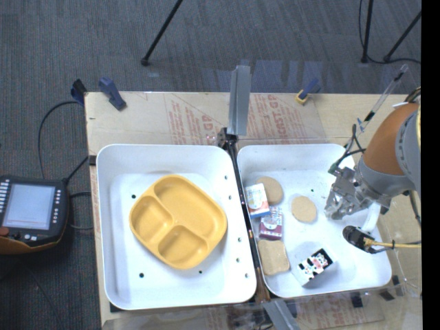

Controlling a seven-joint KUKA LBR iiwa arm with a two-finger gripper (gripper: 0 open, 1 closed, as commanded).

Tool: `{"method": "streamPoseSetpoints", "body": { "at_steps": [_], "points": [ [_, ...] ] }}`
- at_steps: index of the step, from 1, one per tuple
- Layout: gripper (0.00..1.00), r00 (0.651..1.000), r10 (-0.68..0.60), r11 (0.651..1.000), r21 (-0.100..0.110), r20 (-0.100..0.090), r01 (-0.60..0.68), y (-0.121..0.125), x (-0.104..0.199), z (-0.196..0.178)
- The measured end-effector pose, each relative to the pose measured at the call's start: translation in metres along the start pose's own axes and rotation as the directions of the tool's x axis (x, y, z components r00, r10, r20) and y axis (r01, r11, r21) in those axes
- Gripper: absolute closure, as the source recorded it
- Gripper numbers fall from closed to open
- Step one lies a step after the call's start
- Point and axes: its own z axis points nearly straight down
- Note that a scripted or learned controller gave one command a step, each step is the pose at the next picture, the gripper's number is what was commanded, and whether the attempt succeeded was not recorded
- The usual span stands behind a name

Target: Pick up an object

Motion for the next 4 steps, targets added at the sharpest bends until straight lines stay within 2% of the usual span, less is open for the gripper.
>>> {"method": "streamPoseSetpoints", "body": {
  "at_steps": [1, 2, 3, 4],
  "points": [
    [1.0, 0.938, 0.345, 0.938, 0.0, 0.0, -0.345, 0.015, 0.014, 0.0],
    [1.0, 0.821, 0.571, 0.821, 0.002, 0.001, -0.571, -0.001, -0.004, 0.0],
    [1.0, 0.692, 0.722, 0.692, 0.003, 0.003, -0.722, -0.016, -0.018, 0.001],
    [1.0, 0.695, 0.719, 0.695, 0.007, 0.006, -0.719, -0.017, -0.018, -0.008]
  ]
}}
